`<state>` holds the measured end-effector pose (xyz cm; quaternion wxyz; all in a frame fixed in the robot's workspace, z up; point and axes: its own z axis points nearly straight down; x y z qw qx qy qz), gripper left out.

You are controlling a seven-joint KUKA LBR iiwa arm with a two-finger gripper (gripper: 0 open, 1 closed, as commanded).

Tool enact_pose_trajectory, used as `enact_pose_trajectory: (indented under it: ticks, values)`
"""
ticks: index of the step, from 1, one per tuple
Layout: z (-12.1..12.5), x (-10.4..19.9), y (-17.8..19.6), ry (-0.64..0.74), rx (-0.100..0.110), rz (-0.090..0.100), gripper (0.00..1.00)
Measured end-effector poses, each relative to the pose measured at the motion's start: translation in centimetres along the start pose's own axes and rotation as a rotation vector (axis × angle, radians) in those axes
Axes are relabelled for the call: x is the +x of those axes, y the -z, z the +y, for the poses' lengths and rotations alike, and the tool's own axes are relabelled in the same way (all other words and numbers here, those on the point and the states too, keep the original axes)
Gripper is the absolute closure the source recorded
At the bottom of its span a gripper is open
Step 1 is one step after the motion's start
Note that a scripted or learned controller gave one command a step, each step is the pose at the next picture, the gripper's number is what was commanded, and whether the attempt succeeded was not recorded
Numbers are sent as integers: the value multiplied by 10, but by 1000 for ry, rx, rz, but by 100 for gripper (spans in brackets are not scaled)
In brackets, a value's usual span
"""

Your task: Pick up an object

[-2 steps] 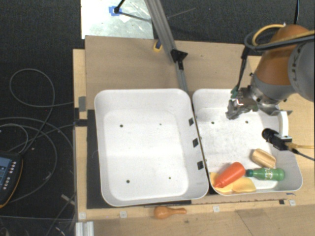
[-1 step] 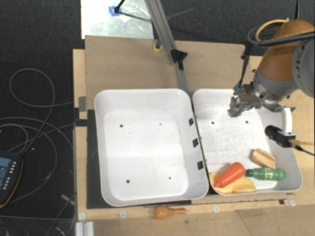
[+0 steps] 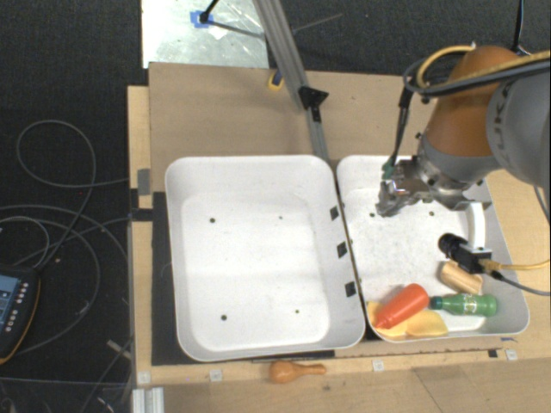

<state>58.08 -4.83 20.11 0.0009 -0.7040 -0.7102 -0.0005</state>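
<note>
the claw hangs over the bare top part of the right bin. i cannot tell how it is set. the toys sit well apart from it, in the bin's near corner: an orange carrot, a yellow piece and a green bottle. they look light, hard and a bit slippery. the carrot's fat middle seems the best place to pinch.

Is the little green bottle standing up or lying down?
Lying down. The green bottle rests on its side in the right bin, its cap end toward the orange carrot-like toy.
</note>
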Motion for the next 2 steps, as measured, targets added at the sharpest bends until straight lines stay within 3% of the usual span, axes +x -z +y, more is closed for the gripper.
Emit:
enact_pose_trajectory:
  ticks: [2]
  values:
    - [-29, 108, 33, 3, -2, 2, 100]
